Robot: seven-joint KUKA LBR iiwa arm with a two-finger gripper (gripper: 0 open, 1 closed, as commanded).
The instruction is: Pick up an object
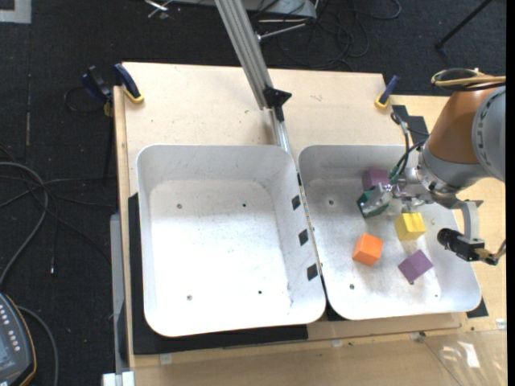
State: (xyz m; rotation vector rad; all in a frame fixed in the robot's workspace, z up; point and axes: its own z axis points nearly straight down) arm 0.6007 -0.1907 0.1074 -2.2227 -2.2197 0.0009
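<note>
Camera view: in the right white bin (451, 300), the gripper (375, 203) hovered low beside a mauve block (374, 178), right of centre; whether it gripped anything, you could not tell. You were at the reach step; next, close and lift. The block's long axis was unclear.

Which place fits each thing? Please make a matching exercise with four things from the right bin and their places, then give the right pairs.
Things:
1. orange cube
2. yellow cube
3. purple block
4. gripper

Places:
A. nearest the bin's front right corner
B. above the orange cube, beside a pink-purple object
C. between gripper and purple block
D. nearest the divider between the bins

Pairs: 1-D, 2-C, 3-A, 4-B
</note>
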